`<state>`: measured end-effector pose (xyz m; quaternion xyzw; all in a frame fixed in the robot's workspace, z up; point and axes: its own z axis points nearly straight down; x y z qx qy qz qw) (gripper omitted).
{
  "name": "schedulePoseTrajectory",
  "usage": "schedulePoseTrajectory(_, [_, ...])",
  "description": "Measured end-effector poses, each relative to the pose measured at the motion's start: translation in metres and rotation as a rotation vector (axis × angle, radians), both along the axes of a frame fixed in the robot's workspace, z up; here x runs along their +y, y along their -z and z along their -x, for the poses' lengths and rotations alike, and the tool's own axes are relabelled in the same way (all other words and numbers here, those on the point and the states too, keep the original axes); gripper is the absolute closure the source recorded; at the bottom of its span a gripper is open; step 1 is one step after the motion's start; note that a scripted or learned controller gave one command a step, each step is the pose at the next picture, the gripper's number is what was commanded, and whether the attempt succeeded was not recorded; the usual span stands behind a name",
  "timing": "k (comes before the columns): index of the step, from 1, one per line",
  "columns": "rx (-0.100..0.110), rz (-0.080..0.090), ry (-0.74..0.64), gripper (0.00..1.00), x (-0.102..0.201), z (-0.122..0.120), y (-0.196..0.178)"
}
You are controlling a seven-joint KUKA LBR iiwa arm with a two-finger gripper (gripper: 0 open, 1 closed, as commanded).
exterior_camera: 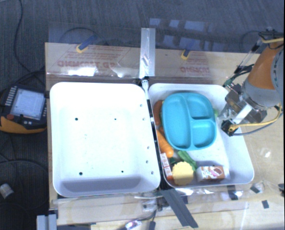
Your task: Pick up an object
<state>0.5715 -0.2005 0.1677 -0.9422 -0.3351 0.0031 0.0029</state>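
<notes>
- The claw point(232, 102) is hovering over the right rim of the right bin point(240, 157), near that bin's far right corner, with the grey arm and its orange band reaching in behind it.
- Whether the claw is apart or together cannot be told from this angle, and nothing is showing in its grip.
- A blue divided plate point(188, 121) is lying flat in the far half of the right bin, just left of the claw.
- An orange carrot point(165, 145) is lying along the bin's left wall, touching the plate's near left edge.
- A green piece point(185, 156) is sitting just below the plate, and a yellow block point(182, 172) is resting right beside it, at the near wall.
- A small red-and-white carton point(210, 172) is lying to the right of the yellow block, against the near wall.
- The left bin point(99, 138) is sitting alongside on the counter point(271, 176), the two rims touching.
</notes>
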Motion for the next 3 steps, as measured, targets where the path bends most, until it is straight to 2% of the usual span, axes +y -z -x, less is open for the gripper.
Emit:
schedulePoseTrajectory(1, [-0.001, 0.003, 0.020, 1.00, 0.015, -0.030, -0.024])
schedulePoseTrajectory(3, [0.006, 0.002, 0.011, 1.00, 0.011, -0.039, -0.035])
